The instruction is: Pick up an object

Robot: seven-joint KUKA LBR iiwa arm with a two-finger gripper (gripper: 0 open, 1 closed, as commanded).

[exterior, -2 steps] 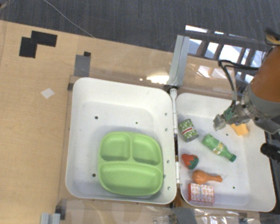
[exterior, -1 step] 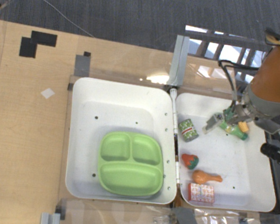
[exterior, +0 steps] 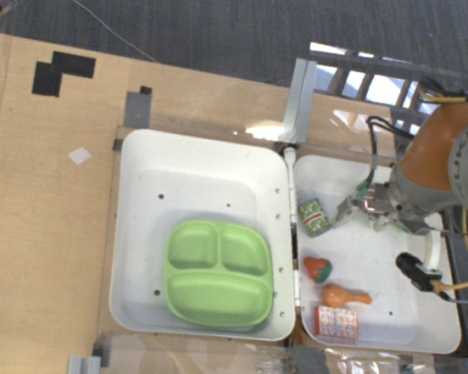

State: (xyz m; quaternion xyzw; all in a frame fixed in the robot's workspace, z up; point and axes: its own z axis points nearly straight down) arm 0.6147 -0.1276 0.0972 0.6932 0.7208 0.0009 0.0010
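The right bin [exterior: 386, 330] holds a green can [exterior: 314, 217] lying on its side near the left wall. Below the can lie a red strawberry-like toy [exterior: 317, 269], an orange carrot-like toy [exterior: 343, 296] and a small red-and-white box [exterior: 337, 323]. My gripper [exterior: 360, 204] hangs over the upper middle of this bin, to the right of the green can and a little above it. It holds nothing that I can see between its fingers. The arm, with its orange band [exterior: 431, 152], comes in from the right.
The left bin [exterior: 146, 170] holds a green divided plate [exterior: 219, 271] in its lower half. A black cable and connector [exterior: 418, 272] trail over the right side of the right bin. A metal post [exterior: 300, 97] stands behind the bins' shared wall.
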